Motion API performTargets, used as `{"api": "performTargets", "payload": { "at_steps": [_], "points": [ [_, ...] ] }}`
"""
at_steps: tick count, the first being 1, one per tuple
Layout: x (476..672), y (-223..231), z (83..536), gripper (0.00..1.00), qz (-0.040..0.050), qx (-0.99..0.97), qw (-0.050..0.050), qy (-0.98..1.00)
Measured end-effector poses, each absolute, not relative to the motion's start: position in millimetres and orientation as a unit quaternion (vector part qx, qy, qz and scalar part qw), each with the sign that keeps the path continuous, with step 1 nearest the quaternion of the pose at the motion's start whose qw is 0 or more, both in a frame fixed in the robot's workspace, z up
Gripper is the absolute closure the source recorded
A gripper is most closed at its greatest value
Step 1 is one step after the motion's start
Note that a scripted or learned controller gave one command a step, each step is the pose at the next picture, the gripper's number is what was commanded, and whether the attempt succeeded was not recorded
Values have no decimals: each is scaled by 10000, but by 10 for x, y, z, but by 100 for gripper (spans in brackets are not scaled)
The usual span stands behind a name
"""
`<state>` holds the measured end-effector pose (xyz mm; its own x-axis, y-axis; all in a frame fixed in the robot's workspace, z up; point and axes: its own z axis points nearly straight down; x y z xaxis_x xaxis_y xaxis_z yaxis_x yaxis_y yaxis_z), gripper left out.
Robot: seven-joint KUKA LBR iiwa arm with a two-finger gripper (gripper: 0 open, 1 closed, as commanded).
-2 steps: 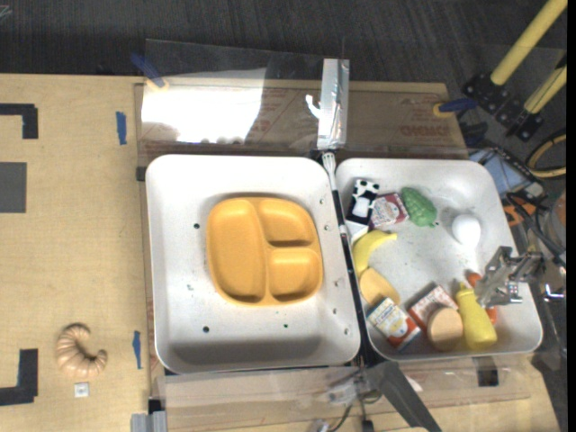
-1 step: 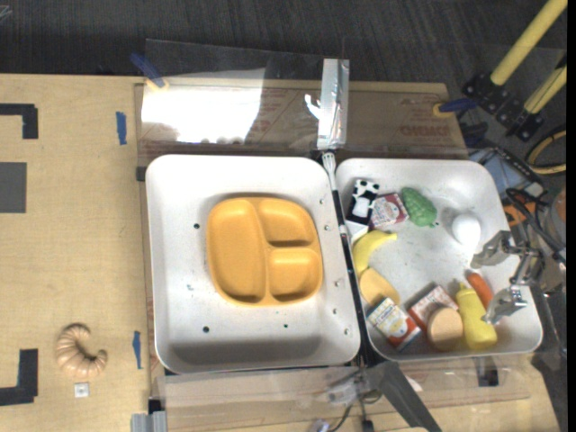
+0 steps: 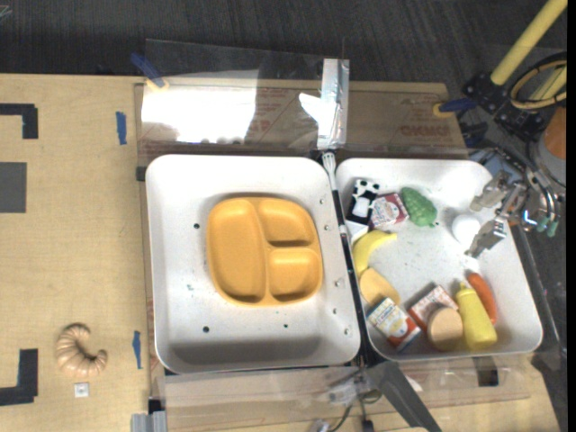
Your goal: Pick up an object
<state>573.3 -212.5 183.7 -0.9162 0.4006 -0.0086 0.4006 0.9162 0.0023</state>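
Nothing is lifted yet: the end effector (image 3: 493, 216) hangs over the right bin's (image 3: 531, 345) far edge, fingers spread and pinching nothing. Just beside it sits a green toy (image 3: 418, 207); nearer me I count one banana (image 3: 369, 246), one carrot (image 3: 482, 296), one mustard bottle (image 3: 476, 317). The left bin (image 3: 171, 241) holds one yellow tray (image 3: 264, 247).

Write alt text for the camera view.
The gripper hovers over the right bin, which holds toy food including a banana. The left bin holds a yellow tray; a croissant lies on the bench.
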Motion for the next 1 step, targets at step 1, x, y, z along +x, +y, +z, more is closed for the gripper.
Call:
{"api": "performTargets", "payload": {
  "at_steps": [1],
  "points": [
    [5195, -2245, 921, 0, -4, 2324, 94, 9726]
  ]
}}
